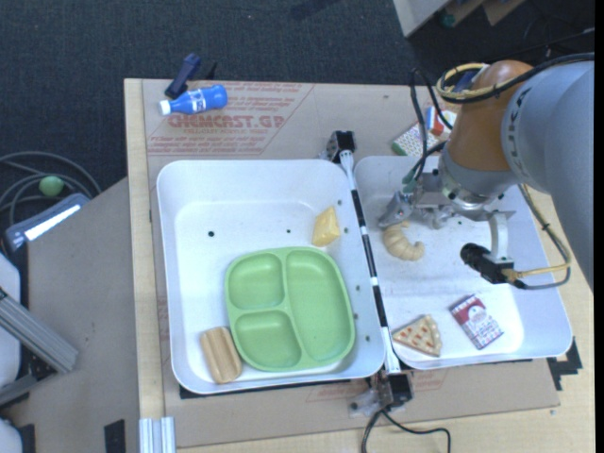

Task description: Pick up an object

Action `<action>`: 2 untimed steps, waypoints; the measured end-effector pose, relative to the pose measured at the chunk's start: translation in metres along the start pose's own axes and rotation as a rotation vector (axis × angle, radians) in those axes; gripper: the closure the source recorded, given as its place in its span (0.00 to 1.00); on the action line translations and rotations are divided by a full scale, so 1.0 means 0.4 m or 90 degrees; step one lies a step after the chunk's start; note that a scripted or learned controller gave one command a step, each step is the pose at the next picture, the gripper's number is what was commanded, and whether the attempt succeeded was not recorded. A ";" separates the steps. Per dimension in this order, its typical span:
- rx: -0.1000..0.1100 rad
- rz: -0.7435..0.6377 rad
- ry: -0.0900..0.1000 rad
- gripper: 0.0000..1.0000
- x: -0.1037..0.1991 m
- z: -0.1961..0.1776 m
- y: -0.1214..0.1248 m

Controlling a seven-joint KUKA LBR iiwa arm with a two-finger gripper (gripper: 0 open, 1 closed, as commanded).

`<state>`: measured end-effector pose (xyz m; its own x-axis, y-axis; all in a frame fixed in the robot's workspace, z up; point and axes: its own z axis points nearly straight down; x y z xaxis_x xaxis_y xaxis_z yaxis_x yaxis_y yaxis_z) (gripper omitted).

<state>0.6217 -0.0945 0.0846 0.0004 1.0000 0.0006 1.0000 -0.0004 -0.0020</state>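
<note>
In the right bin [538, 319] a tan croissant [404, 244] lies near the left wall. My gripper [411, 217] hangs low right over the croissant's upper end, under the orange wrist band [481, 125]. It sits so close to the croissant that I cannot make out contact or grasp. A pizza slice [418, 335] and a small red packet [475, 321] rest at the front of the same bin, apart from the gripper.
The left bin [189, 215] holds a green divided plate [286, 307], a yellow wedge [327, 226] and a tan wafer [220, 354]. A blue bottle [193, 99] lies on the bench behind. A black plug with a yellow cable [491, 264] hangs over the right bin.
</note>
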 end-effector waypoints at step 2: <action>-0.001 0.001 0.000 1.00 -0.133 -0.218 -0.234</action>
<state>0.5283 -0.1478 0.1720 0.0016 1.0000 0.0000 1.0000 -0.0016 -0.0010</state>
